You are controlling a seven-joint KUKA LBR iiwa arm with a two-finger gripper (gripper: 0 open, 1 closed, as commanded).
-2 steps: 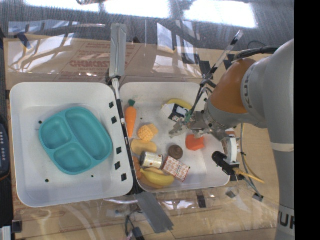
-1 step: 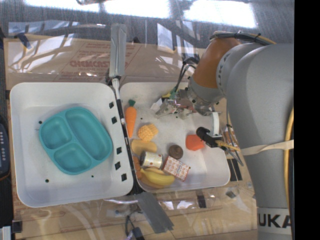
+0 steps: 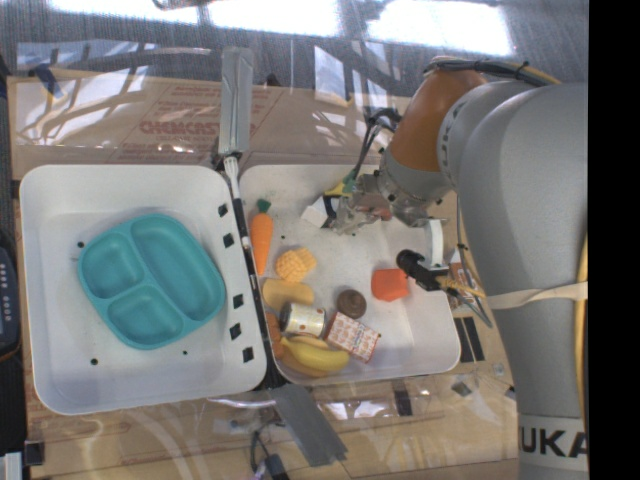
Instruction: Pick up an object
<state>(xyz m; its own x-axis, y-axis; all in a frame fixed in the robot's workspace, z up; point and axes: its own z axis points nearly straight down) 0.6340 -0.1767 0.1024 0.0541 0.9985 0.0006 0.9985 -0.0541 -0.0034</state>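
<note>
Claw [image 3: 345, 213] low at back of right bin [image 3: 440, 353], open/closed can't tell, w/ carrot [image 3: 261, 241] by left wall probably easiest pick: looks light, stiff, smooth plastic, so grip across its thick middle.

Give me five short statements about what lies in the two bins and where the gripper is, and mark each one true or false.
1. The teal divided plate lies in the left bin. True.
2. The carrot lies in the left bin beside the plate. False: it lies in the right bin, along its left wall.
3. The gripper is over the upper part of the right bin. True.
4. The banana lies at the far edge of the right bin, next to the gripper. False: it lies at the near edge, apart from the gripper.
5. The orange block lies right of the small brown round piece. True.
</note>
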